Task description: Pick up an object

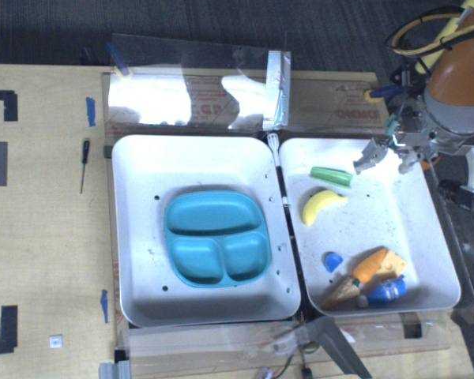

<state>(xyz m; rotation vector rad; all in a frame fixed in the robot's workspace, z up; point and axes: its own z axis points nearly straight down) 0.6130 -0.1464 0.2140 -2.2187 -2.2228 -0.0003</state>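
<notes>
Bins sit side by side on the desk (39,235), both shallow and white. The left bin (134,172) holds a blue divided tray (216,237), lying flat near its middle with one long compartment toward the far side and two smaller ones toward the near side. The right bin (426,235) holds the loose objects. A green cylinder (331,176) lies on its side near the far left corner of that bin, and a yellow banana (321,205) lies just beside it on the near side, close to the wall shared by the two bins. Toward the near edge, a small blue piece (332,261) lies apart from a cluster of touching things: an orange carrot-like object (370,267), a tan bread-like piece (392,264) against it, a brown cone-shaped item (341,292) pointing toward the near left, and a blue object (385,292) at the near side of the cluster. The arm (456,85) comes in from the right, its orange band above the far right corner of the right bin. The end effector (389,159) hangs over the far part of the right bin, to the right of the green cylinder and apart from it. Its two fingers stand spread apart with nothing between them. Behind the bins, a clear plastic sheet (189,93) catches bright glare.
</notes>
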